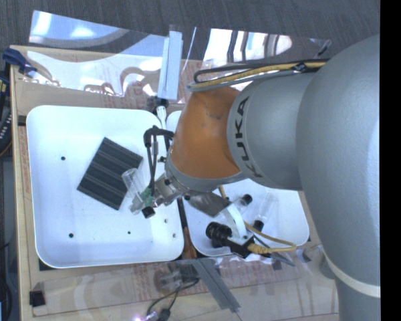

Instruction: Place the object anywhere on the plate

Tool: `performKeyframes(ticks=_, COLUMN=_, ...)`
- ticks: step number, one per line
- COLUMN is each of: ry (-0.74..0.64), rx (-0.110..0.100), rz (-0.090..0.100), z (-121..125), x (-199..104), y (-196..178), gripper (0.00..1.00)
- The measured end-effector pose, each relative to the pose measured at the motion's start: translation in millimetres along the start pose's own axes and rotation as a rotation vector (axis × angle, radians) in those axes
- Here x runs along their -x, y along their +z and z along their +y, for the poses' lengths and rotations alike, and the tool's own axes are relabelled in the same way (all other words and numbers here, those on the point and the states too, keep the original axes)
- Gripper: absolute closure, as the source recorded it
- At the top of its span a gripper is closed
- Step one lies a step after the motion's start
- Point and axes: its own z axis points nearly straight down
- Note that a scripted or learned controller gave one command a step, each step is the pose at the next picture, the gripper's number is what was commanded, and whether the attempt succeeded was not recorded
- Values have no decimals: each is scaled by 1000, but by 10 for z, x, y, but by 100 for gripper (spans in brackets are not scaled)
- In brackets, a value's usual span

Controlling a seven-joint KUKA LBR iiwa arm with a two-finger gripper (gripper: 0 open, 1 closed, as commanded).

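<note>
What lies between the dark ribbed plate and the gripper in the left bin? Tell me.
In the camera view, a small clear plastic piece sits at the dark ribbed plate edge, right beside the gripper.

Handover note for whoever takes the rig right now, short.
Tool: low over the left bin's right part, beside the dark ribbed plate; finger state not readable.
Clear object: at the plate's right edge by the tool; whether it is gripped or resting on the plate is unclear.
Right bin: small dark and clear items.
Done: placement not confirmed.
Left: verify, release, retract.
</note>
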Motion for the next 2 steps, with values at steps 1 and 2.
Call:
performKeyframes(ticks=1, ry=-92, rx=4, rz=-3, z=-177, x=1203, y=-25, gripper=100)
performKeyframes(ticks=2, ry=-163, rx=4, rz=-3, z=368, x=487, y=-11, gripper=100)
